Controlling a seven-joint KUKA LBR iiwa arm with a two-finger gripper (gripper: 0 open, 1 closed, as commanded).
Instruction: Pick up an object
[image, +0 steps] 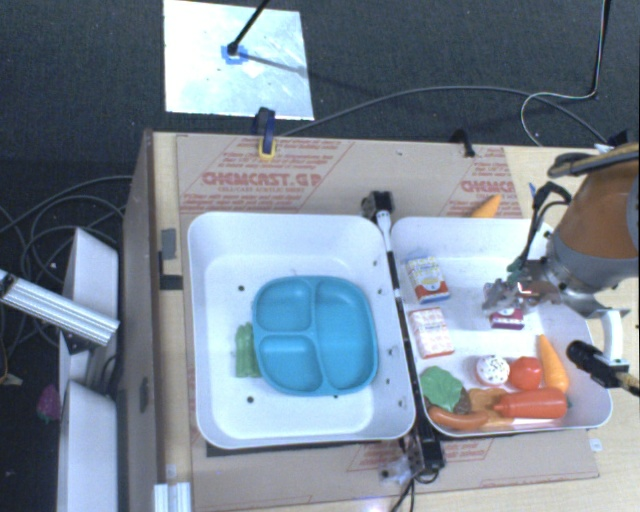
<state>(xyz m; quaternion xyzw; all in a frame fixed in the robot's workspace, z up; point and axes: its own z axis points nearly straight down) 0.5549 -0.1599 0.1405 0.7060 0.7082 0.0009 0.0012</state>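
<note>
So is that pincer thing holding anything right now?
Pincer: over the right white bin; open or closed cannot be told.

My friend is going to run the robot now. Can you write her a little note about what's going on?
Gripper: low inside the right bin, near its right side. Its jaws can't be made out, so no sign it holds anything.
Right bin: two small cartons, a carrot, a tomato, a white ball, a red sausage and a green leaf.
Left bin: blue divided plate with a green piece beside it.
Done: nothing lifted.
Left: grab one thing and raise it.
</note>
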